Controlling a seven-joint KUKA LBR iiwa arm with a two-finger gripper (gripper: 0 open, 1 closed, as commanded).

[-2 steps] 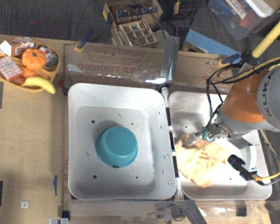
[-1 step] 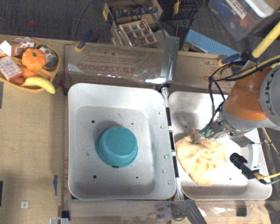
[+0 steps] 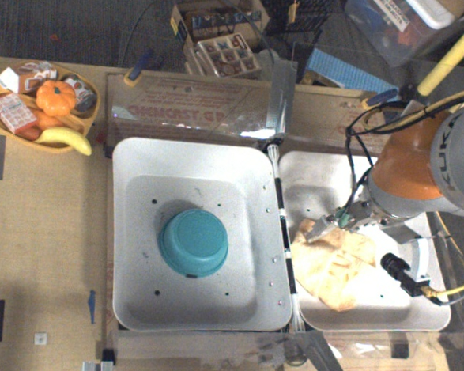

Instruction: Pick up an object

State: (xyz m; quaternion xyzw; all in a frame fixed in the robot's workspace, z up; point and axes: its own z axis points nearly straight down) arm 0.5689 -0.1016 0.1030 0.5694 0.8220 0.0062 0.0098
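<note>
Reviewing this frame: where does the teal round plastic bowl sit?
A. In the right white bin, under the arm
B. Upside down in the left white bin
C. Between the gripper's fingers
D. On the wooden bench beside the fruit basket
B. The teal round plastic bowl rests rim-down near the middle of the left white bin, apart from the gripper, which is over the pale yellow crumpled cloth in the right white bin.

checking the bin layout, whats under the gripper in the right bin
A crumpled pale yellow cloth lies under the gripper in the shallow white right bin. The bin floor beneath the cloth is covered.
</note>
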